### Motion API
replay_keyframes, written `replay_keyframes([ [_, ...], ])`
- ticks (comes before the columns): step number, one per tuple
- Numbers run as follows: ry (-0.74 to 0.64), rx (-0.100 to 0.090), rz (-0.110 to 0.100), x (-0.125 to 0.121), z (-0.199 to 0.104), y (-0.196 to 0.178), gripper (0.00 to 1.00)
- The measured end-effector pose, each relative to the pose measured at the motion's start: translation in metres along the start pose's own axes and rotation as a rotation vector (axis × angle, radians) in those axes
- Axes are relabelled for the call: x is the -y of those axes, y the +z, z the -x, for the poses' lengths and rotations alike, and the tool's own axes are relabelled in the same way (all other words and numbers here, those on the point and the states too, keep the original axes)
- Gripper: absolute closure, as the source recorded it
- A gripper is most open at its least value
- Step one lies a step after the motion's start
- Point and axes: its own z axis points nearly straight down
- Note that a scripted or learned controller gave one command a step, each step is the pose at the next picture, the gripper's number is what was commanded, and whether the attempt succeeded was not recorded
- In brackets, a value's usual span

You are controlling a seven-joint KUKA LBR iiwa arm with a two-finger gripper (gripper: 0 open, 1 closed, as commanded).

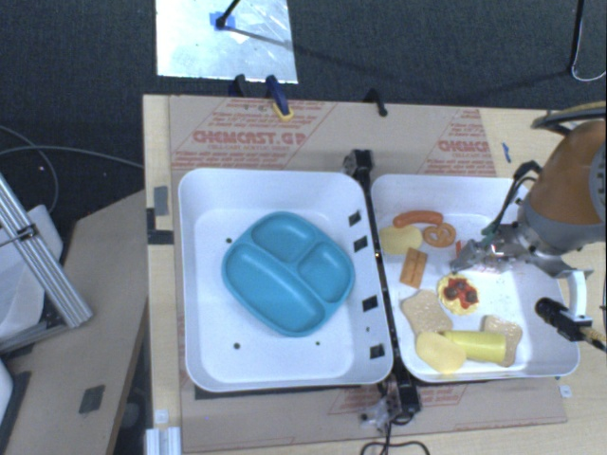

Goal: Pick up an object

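Observation:
The right bin (474, 190) holds toy food. A red sausage (417, 219) and a brown pretzel (439, 236) lie at the back, with a yellow piece (399, 241) and an orange cracker (413, 267) nearer the divider. Further forward are a small dish of spaghetti with red sauce (459, 294), a bread slice (425, 312), a yellow cylinder (477, 345), a pale yellow round (438, 353) and another bread piece (504, 334). My gripper (472, 252) reaches in from the right, low over the bin, just behind the spaghetti dish and right of the pretzel.
The left bin (218, 197) holds a blue divided plate (287, 272). A black divider with clips (366, 245) runs between the bins. The arm's grey and orange body (569, 197) covers the right bin's far right side. Cardboard (247, 136) lies under both bins.

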Motion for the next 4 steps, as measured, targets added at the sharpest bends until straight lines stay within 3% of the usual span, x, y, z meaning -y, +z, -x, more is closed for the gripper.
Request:
replay_keyframes([
  [1, 0.007, -0.003, -0.012, 0.04, 0.012, -0.014, 0.0],
  [2, 0.008, -0.003, -0.005, 0.076, 0.022, 0.013, 0.0],
  [3, -0.005, -0.004, -0.004, 0.073, -0.046, -0.073, 0.0],
  [4, 0.002, 0.002, -0.003, 0.047, -0.052, 0.014, 0.0],
])
